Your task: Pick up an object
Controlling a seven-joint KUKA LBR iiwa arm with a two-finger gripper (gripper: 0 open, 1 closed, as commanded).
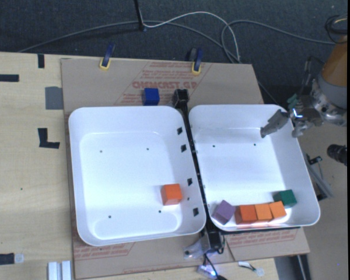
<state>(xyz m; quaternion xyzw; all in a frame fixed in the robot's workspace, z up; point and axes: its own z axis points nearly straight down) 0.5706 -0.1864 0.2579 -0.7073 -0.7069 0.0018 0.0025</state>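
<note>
In the left bin [81, 156] an orange cube [171, 193] lies near the front right corner. Along the front wall of the right bin [291, 150] sit a purple block [223, 212], three orange blocks in a row [261, 213] and a green block [286, 198]. My gripper [284, 125] hangs over the right bin's far right corner, well behind those blocks. It is open and nothing sits between its fingers [273, 123].
A blue block [151, 95] rests on the cardboard behind the left bin, beside a black clip [180, 97] at the bins' seam. Cables [181, 19] cross the dark floor at the back. Yellow-and-blue clamps [107, 57] pin the cardboard's far edge.
</note>
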